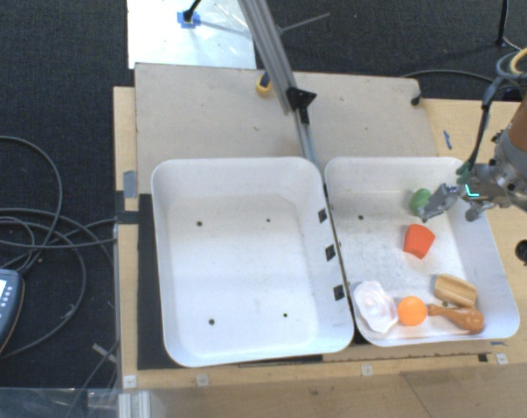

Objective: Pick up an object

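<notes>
gripper (pixel 444 200) at 3 o'clock of right bin (pixel 494 259), finger state unclear; centre over green ball (pixel 420 200), descend straight.

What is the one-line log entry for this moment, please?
phase: approach | claw: over right bin, beside green object | held: nothing seen

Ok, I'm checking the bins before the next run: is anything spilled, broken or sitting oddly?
Nothing stands out. The green round object, orange-red block, orange ball, white crumpled item and brown wooden pieces all lie inside the right white bin, clustered toward its near right side. The gripper sits beside the green object.
</notes>
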